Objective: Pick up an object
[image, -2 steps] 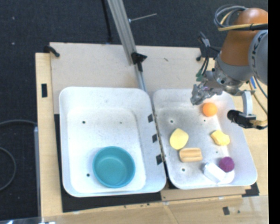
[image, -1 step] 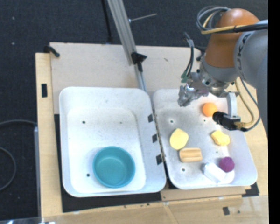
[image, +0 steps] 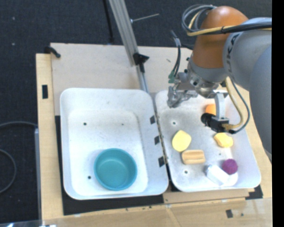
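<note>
Approach step, by my reading. Gripper (image: 176,100) hangs at the right bin's (image: 244,176) eleven o'clock corner, nothing visibly held. Yellow piece (image: 181,140) lies at its five o'clock; next move calls for descent there.

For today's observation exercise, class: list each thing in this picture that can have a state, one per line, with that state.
Gripper: over the right bin's far left corner, holding nothing visible.
Teal bowl: upright in the left bin.
Yellow piece: lying flat, right bin.
Tan block: lying on its side.
Purple ball: resting against the white object.
Orange object: partly hidden by the arm.
</note>
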You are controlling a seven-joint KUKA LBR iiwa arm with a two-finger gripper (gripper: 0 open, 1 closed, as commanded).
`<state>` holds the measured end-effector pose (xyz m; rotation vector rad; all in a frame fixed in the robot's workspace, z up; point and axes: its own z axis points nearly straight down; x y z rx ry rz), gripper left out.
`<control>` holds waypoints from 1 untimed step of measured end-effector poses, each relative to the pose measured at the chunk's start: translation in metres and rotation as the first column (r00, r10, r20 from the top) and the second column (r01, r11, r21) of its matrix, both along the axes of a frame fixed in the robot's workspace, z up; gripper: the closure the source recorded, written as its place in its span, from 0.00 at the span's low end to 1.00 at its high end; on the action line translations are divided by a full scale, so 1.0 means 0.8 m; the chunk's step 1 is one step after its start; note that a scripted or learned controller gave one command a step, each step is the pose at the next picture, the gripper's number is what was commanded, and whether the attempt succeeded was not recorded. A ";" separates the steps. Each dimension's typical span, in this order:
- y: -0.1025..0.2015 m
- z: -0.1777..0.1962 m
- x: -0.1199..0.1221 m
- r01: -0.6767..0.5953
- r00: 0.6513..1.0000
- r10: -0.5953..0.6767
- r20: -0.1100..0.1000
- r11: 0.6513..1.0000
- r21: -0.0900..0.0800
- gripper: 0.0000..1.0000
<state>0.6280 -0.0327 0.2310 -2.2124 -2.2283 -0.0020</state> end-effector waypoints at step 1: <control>0.072 0.014 0.003 -0.002 1.000 0.002 0.003 1.000 0.000 1.00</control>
